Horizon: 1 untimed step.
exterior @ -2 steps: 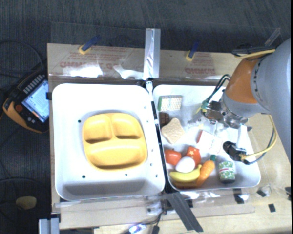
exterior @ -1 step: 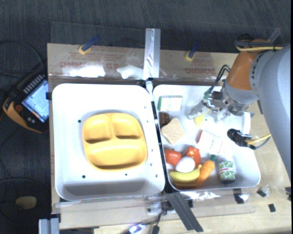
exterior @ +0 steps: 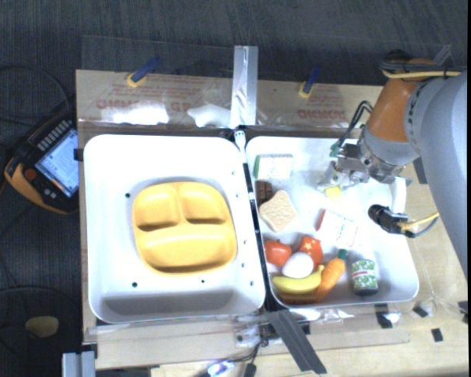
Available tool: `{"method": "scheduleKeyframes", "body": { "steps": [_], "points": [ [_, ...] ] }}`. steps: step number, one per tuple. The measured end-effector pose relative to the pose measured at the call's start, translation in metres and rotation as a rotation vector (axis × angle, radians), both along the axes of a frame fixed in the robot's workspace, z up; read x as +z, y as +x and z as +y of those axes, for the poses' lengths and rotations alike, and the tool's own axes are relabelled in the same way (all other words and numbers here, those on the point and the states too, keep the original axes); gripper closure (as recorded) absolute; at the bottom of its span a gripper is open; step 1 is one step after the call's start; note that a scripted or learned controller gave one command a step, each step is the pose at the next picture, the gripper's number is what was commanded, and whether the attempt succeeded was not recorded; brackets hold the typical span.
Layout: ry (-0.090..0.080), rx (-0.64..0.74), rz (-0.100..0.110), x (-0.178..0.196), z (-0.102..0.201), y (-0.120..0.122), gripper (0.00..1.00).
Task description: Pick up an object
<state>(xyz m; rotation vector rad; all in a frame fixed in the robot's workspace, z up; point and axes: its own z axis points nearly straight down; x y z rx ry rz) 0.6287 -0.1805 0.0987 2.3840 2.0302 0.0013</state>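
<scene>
The likeliest target is the small pale yellow block (exterior: 330, 190) lying on the floor of the right-hand shallow white bin (exterior: 402, 283), near its upper right corner. The two-finger gripper (exterior: 347, 166) hangs just above and beside it, but its tips merge into a blur of metal and white plastic there, so whether they are spread or pressed together I cannot tell, and nothing can be seen pinched between them.

To do this step well, I would judge that the arm should come straight down with the block centred under the tips, since the bin's far wall is near and a slanted approach could push the piece against it instead of catching it.

Just below the block lies a flat white card with red print (exterior: 335, 227), close enough to be nudged. Further left are a tan cracker-like square (exterior: 277, 210) and a white and green packet (exterior: 274, 166). Along the bin's lower edge sit a red toy tomato (exterior: 277, 252), a white egg (exterior: 297, 266), a yellow banana (exterior: 294, 283), an orange carrot (exterior: 330, 276) and a small green-labelled can (exterior: 364, 276), all well apart from the gripper and out of its way.

The left-hand white bin (exterior: 110, 289) bears a yellow three-compartment plastic tray (exterior: 184, 225).
</scene>
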Motion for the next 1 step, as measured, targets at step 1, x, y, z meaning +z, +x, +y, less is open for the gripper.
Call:
{"method": "scheduleKeyframes", "body": {
  "steps": [1],
  "points": [
    [0.005,0.395,0.009,0.0952,0.0334,-0.0373,1.0]
  ]
}}
